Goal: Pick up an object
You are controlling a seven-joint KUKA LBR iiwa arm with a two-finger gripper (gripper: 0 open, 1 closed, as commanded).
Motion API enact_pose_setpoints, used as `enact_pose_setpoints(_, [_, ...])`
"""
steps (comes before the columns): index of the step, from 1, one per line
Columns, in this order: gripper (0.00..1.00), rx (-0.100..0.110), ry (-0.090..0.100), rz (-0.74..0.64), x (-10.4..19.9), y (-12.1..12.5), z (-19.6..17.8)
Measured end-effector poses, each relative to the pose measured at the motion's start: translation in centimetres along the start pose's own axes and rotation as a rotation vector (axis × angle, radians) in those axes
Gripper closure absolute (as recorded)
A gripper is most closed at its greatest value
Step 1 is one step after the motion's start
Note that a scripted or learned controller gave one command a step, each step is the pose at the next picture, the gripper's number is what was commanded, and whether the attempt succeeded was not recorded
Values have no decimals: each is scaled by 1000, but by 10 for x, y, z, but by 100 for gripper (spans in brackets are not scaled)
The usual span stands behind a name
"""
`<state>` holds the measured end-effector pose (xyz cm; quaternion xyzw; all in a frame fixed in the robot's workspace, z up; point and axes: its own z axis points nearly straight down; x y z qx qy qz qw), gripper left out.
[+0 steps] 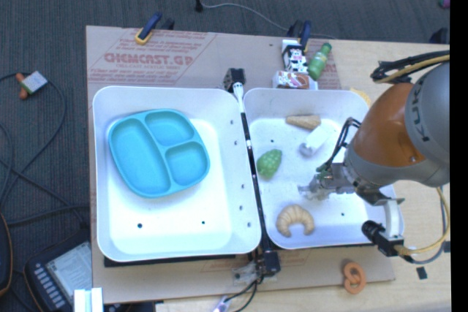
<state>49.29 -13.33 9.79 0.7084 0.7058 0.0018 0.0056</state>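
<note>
Gripper (316,188) low over the floor of the right-hand shallow white bin (333,230), right of frame centre; finger spread cannot be told, tips blurred against the white; nothing seen between them. Nearest candidate: tan curved croissant-shaped toy (295,219), just below-left of the tips, apart from them; green ridged lump (269,163) to the left by the bin wall; small white cylinder (314,141) and tan roll (303,121) above. Judged step: approach, no grasp yet. Next: centre over one object, descend, close.
</note>
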Motion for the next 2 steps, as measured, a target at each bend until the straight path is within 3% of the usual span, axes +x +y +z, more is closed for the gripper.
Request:
enact_pose_setpoints(1, [100, 9, 5, -5, 33, 91, -13])
enact_pose_setpoints(2, [100, 10, 3, -5, 15, 165, -5])
